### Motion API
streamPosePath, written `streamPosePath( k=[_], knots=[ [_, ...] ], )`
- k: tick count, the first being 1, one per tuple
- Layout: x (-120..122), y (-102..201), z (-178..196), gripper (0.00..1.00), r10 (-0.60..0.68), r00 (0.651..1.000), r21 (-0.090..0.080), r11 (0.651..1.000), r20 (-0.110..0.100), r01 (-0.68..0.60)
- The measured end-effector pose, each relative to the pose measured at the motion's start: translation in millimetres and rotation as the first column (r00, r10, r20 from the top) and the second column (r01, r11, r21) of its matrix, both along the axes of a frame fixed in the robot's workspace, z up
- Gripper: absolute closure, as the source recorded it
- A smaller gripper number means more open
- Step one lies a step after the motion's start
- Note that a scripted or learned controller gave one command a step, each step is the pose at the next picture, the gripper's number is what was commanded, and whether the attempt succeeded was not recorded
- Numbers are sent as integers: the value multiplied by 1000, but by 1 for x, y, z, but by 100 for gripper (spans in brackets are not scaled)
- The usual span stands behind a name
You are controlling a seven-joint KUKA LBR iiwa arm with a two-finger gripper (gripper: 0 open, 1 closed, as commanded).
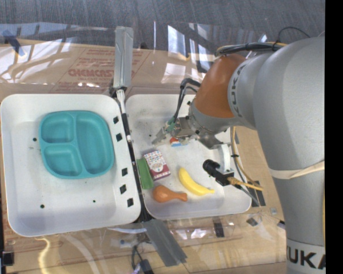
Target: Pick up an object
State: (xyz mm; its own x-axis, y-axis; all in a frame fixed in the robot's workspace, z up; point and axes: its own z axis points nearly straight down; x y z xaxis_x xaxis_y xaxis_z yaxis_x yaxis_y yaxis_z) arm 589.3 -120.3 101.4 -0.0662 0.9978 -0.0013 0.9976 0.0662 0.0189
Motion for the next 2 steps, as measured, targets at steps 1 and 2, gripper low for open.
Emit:
streamPosePath(
  k=[1,2],
  knots=[
    [73,-23,0,0,29,1000,-4,1000,-4,-29],
    [48,-28,0,0,-37,999,-3,999,0,37]
  ],
)
